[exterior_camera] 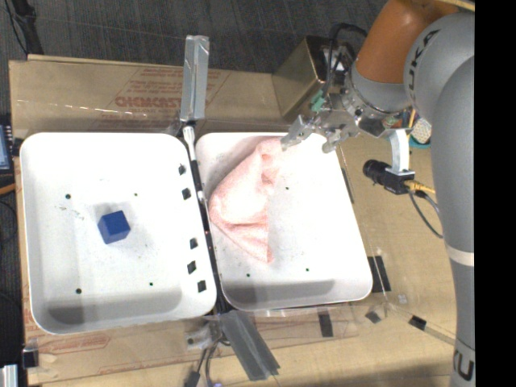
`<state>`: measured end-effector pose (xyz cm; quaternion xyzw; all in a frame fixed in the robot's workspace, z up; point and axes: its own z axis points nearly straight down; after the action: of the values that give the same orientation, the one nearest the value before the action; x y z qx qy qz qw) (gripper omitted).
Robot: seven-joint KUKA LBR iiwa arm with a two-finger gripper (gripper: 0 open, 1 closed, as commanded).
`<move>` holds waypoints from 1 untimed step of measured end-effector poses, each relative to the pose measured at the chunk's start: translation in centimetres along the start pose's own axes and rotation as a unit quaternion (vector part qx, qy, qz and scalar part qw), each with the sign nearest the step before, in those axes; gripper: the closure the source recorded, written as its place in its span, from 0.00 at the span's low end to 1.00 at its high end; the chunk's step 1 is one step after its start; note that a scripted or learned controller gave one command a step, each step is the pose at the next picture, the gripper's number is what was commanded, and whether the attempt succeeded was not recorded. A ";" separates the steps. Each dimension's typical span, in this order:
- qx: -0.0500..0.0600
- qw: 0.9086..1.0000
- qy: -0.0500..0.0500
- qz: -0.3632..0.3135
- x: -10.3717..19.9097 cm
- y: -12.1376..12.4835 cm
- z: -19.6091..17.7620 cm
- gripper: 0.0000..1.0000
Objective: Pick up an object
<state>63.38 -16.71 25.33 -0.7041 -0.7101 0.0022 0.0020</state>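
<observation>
Across the right bin (339,256) lies a pink cloth (246,196), soft and crumpled, spread from the far rim toward the middle; its upper corner rises toward the tool (314,134), whose fingers (spread fairly wide) hover just above without gripping it; a blue cube (114,226), hard-edged, sits in the left bin (48,176).

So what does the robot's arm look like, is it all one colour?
No. The arm is mostly smooth, rounded grey, with a shiny orange band above the wrist. The gripper is bare grey metal with thin fingers, and black cables loop around it.
</observation>
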 end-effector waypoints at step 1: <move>-0.001 1.000 0.000 0.016 3.0 1.4 15.6 0.00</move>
<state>64.69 -13.71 9.75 -0.7155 -0.6986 0.0011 0.0014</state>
